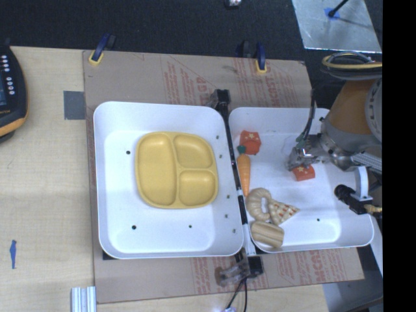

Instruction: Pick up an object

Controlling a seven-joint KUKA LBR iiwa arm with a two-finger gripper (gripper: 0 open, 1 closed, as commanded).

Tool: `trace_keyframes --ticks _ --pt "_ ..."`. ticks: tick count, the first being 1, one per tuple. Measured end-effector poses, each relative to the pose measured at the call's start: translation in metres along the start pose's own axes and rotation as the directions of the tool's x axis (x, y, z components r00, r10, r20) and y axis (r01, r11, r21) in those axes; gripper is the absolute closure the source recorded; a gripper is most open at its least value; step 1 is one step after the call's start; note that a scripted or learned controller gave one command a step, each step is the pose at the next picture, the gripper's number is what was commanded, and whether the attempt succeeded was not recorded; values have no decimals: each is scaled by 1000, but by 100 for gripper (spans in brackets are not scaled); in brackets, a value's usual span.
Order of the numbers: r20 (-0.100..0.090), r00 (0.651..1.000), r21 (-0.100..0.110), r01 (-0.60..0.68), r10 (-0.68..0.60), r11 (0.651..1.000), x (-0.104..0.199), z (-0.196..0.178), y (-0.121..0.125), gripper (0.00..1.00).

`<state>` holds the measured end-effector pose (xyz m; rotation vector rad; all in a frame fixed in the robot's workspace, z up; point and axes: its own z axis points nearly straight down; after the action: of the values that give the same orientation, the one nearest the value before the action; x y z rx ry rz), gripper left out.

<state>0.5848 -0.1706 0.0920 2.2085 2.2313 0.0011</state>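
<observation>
Orange block [304, 172] under gripper [299, 160], carrot [244, 172] apart

We count two white bins: a left bin [110, 174] and a right bin [325, 229]. The left holds one yellow divided plate [175, 169]. The right holds two small red blocks [250, 142] [303, 172], one carrot [244, 172], one pretzel [260, 203], one pizza slice [284, 209] and one tan bread roll [268, 234].
</observation>
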Motion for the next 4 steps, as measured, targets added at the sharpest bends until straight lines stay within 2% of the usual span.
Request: trace_keyframes --ticks 1,2,3,4 --pt "-4 1000 12 -7 7 1000 7 -42 -88 100" --pt "-3 1000 8 -4 4 1000 31 -50 -86 100" --pt "-1 1000 3 -2 2 1000 78 -50 -55 100" --pt "-1 1000 -2 -4 4 1000 88 -199 -81 100"
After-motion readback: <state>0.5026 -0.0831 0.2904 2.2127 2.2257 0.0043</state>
